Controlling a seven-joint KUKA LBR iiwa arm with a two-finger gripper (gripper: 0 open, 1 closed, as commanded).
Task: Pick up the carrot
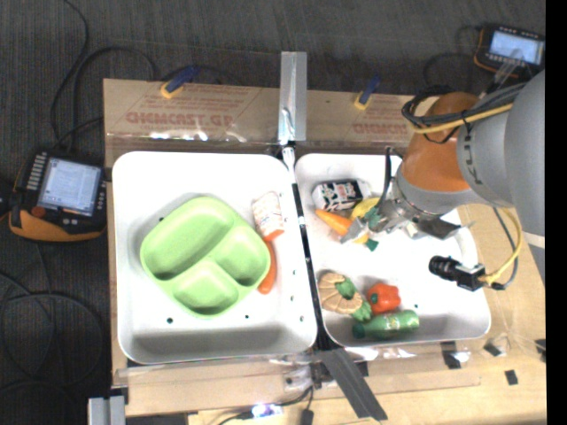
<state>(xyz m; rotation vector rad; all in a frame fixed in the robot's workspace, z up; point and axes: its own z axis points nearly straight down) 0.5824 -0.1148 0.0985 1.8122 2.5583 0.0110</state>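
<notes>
We find the carrot (333,221) near the right bin's (461,312) top-left corner, gripper (361,229) touching or just beside it. We cannot tell how the jaws stand. It looks unlifted, so grasping and raising remain.

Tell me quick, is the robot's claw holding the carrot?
Gripper: down in the right bin right beside the carrot; open or closed cannot be told, and no hold on the carrot is visible.
</notes>
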